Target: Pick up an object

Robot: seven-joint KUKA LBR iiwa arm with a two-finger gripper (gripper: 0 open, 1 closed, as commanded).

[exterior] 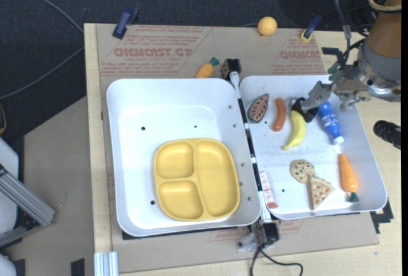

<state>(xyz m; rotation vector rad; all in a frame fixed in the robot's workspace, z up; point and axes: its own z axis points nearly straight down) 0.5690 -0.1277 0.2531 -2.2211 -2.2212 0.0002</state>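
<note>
1. The gripper (310, 102) hangs over the upper part of the right bin (366, 141), near the top end of the banana (296, 130) and just left of the blue bottle (329, 122). I cannot tell how it is set or whether it has hold of anything; its dark tip blurs into the banana's upper end.
2. The arm (382, 45) is cut off by the right edge, and its wrist hides part of the bin's far rim.
3. The banana runs roughly top to bottom, curving, its lower tip pointing down and left. The bottle slants, cap toward the lower right.
4. Nearby lie a sausage (279, 115), a carrot (348, 173) and a cookie (301, 169).
5. The left bin (127, 141) bears a yellow tray (196, 178).
</note>
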